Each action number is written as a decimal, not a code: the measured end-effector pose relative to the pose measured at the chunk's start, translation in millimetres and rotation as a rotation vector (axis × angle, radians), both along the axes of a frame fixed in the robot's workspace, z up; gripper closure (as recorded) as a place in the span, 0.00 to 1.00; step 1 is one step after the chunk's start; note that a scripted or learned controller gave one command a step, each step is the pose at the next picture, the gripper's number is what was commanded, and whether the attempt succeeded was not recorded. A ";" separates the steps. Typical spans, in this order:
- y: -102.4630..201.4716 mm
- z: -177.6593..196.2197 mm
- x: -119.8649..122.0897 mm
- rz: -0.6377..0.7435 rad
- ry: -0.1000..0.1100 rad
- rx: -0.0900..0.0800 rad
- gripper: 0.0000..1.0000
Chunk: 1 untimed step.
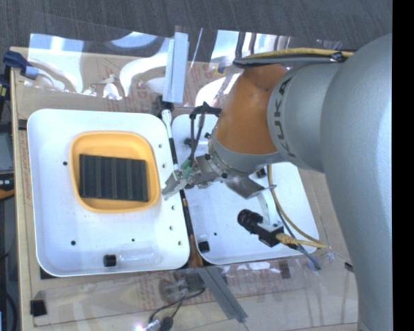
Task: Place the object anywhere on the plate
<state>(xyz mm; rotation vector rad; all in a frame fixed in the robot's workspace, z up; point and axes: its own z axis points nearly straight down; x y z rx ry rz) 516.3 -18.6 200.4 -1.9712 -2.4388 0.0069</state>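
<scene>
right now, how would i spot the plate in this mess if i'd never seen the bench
Start with the two shallow white bins side by side and take the left bin, the one away from the grey arm. The plate lies flat in its upper middle: a rounded-square yellow plate with a dark ribbed rectangle at its centre. It is the one yellow thing in the bins, far larger than the small dark bits near the bin's edge.

A yellow plate (114, 171) with a dark ribbed centre lies in the left bin (48, 247). The arm (317, 123) reaches over the right bin (221, 247), its gripper (177, 181) at the divide between the bins, just right of the plate.
</scene>
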 end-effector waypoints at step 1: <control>-50.8 -9.6 84.1 0.043 -0.004 0.000 0.00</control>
